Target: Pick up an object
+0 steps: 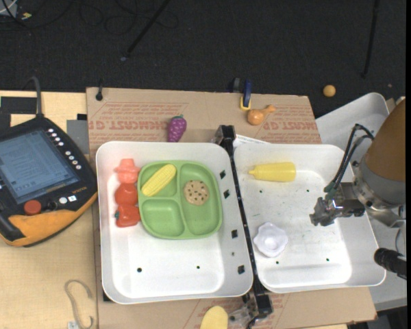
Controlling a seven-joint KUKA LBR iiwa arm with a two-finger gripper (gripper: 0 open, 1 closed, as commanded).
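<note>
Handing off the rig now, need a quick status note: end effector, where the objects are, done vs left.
End effector: low over the right bin, right-hand side, nothing seen in it; finger state not readable.
Right bin: yellow bottle near the far edge, white cup near the left wall.
Left bin: green divided plate holding a corn cob and a cookie; red toy beside the plate on its left.
Done: no object picked up.
Left: the whole pick; the bottle and the cup look like the closest candidates.
</note>
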